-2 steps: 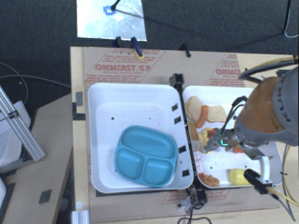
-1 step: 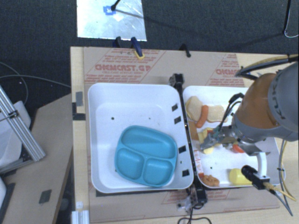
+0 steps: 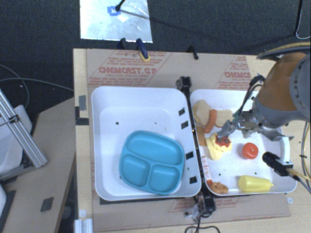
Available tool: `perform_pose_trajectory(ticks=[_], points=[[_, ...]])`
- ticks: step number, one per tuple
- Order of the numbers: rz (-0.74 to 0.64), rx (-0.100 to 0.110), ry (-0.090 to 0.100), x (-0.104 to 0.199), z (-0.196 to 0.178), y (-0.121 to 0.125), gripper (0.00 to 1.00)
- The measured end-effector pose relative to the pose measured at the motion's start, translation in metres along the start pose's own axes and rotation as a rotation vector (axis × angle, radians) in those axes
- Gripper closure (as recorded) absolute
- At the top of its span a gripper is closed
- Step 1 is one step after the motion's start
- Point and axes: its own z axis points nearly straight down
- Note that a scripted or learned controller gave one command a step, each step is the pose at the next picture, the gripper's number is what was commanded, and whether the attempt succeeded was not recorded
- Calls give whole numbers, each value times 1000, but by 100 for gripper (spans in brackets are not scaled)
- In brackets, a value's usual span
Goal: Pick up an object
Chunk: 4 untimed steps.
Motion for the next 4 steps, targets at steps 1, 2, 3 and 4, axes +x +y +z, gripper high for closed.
perform_pose_trajectory(ticks=[1, 2, 3, 4], points=[[3, 14, 5, 12, 80, -27, 0], [-1, 0, 1, 8, 33, 23, 0], [-1, 4, 1, -4, 82, 61, 0], [6, 8, 1, -32, 81, 26, 0]])
